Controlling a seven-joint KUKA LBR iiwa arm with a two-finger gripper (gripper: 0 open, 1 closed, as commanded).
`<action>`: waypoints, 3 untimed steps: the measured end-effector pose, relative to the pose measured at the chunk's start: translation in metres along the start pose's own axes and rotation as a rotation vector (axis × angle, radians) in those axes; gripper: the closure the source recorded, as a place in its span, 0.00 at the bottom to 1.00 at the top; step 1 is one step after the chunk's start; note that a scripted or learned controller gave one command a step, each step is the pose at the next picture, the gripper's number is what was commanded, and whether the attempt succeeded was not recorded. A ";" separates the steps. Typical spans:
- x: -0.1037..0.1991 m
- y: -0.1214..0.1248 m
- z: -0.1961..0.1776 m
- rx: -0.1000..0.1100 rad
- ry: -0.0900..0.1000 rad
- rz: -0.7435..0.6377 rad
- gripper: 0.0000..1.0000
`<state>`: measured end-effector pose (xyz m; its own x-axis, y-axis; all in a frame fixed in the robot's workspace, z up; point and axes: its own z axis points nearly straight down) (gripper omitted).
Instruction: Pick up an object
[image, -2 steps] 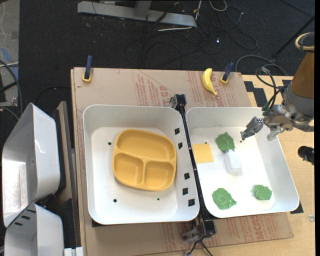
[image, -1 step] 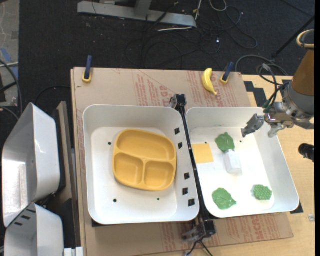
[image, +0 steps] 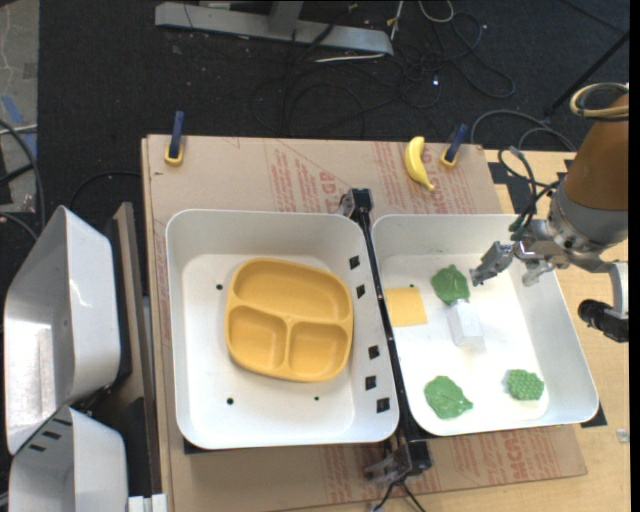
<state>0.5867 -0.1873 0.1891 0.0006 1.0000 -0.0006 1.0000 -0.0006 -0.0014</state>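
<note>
**Spread fingers hang over the right bin with nothing between them**

Fingers (image: 492, 263) of the grey two-finger gripper (image: 510, 265) stand apart and bare at the frame's right. Just left lies a crumpled green lump (image: 450, 284), a clear plastic block (image: 464, 326) touching it below. Approaching at this slant, one finger could well shove the lump into the block rather than straddle it, closing on air.

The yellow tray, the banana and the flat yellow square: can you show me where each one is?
yellow tray (image: 290, 320), camera view, on its middle ridge.
banana (image: 418, 163), camera view, on its curved body.
yellow square (image: 405, 307), camera view, on its flat face.
</note>
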 end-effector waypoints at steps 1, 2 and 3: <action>-0.010 0.001 0.056 0.001 0.001 0.001 0.00; -0.009 0.001 0.098 0.000 0.000 0.000 0.00; -0.009 0.002 0.087 -0.004 -0.001 0.001 1.00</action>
<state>0.5884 -0.1965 0.1025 0.0011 1.0000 -0.0012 1.0000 -0.0011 0.0024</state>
